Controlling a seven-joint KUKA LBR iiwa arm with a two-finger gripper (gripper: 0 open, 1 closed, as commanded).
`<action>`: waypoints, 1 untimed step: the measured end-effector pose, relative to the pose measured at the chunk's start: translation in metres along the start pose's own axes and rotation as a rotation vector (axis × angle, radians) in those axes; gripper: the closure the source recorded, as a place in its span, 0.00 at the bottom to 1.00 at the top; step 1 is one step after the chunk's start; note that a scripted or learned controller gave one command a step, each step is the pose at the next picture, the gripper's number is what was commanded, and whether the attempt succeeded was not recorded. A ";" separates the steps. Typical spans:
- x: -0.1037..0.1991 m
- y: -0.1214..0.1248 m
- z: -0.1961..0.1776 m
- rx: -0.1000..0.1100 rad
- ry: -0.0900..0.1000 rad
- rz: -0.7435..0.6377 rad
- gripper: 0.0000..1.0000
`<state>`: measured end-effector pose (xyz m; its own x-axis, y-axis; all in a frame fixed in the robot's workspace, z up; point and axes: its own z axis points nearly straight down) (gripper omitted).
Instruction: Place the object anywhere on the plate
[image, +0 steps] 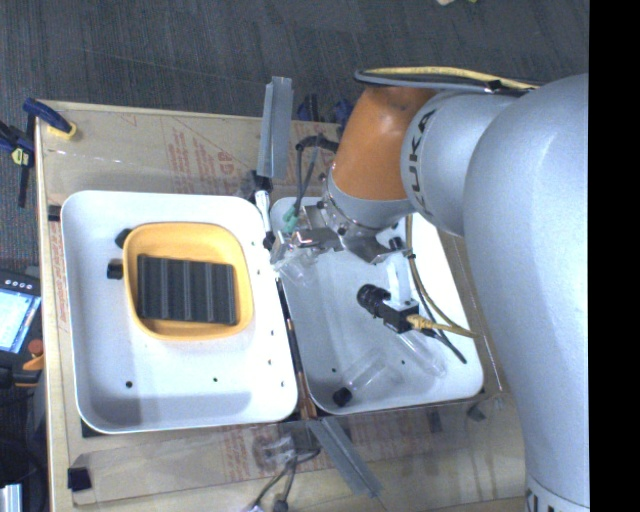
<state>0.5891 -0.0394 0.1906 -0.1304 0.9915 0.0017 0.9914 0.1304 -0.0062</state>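
A yellow plate (187, 241) with a dark ridged centre lies in the left white bin (100, 390). A clear plastic bottle (375, 374) with a black cap lies on its side near the front of the right white bin (320, 320). My gripper (288, 245) hangs over the far left corner of the right bin, close to the wall between the two bins. It is well apart from the bottle and just right of the plate's far right corner. The wrist and the orange band (375, 150) hide the far part of the right bin.
A black cylindrical fitting (378, 302) with a cable juts from the wrist over the middle of the right bin. A grey bar (274, 125) stands behind the bins. A blue clamp (48, 117) sits at the bench's far left corner.
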 end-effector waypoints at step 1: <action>-0.001 0.000 0.000 0.000 -0.001 0.001 0.00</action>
